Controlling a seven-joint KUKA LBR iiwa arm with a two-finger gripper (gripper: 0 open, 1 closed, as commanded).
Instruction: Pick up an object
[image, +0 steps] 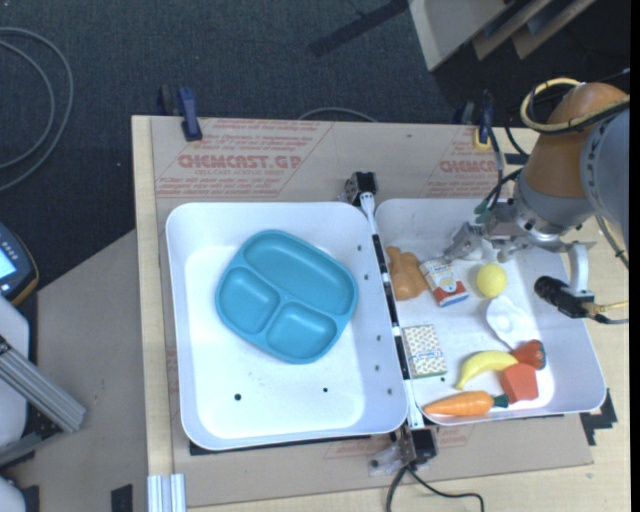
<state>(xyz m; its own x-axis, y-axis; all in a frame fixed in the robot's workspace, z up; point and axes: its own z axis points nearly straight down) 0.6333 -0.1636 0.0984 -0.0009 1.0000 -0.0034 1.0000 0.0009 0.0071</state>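
My gripper (480, 245) hangs over the far part of the right bin (580, 395), below the grey and orange wrist. Just in front of it lie a yellow ball (490, 279) and a small white and red box (443, 282). A brown bread-like piece (405, 272) rests at the bin's left wall. Nearer the front are a white object (505, 320), a patterned box (423, 350), a banana (485, 365), a red pepper (531, 352), a red block (520, 382) and a carrot (460, 405). I see nothing held in the gripper.
The left bin (200, 400) holds a blue divided plate (287, 295). A black cable end (560, 295) hangs from the arm over the right bin's right side. Clamps (187, 108) sit on the bench's far edge.
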